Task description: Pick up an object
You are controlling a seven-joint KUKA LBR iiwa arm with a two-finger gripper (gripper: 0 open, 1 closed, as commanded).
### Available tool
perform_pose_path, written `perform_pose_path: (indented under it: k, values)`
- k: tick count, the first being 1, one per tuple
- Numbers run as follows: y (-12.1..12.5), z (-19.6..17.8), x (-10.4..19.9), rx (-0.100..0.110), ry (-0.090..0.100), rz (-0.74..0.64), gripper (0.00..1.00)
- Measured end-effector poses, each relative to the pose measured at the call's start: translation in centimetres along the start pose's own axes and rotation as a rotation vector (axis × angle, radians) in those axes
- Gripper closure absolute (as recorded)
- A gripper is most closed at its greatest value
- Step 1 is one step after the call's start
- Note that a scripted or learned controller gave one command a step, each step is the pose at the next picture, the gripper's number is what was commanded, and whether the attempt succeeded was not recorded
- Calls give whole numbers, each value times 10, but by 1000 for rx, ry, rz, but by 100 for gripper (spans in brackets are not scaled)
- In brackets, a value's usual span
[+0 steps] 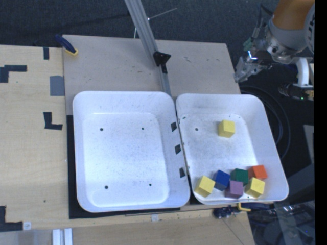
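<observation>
Several small cubes lie in the right bin [255, 102]. A yellow cube [226, 128] sits alone near its far side. Along the near edge is a cluster: a yellow cube [205, 186], a blue cube [222, 179], a green cube [239, 175], a purple cube [235, 188], an orange cube [258, 172] and another yellow cube [256, 187]. My gripper [245, 69] hangs beyond the bin's far right corner, outside the bin and well away from every cube, with nothing seen in it.
The left bin [76, 137] adjoins the right one. A slanted metal pole [142, 22] ends in a black clamp [162, 58] behind the bins. A blue and yellow tool [66, 44] lies at the far left. Black cables [278, 121] curve to the right.
</observation>
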State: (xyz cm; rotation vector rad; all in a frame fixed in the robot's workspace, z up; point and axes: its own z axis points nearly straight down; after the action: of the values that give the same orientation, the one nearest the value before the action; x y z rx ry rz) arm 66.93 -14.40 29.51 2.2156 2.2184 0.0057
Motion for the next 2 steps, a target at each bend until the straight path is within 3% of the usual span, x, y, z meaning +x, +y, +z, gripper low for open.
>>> perform_pose_path:
  k: [2]
  values:
    - [-30,34,105,11,3,-5,100]
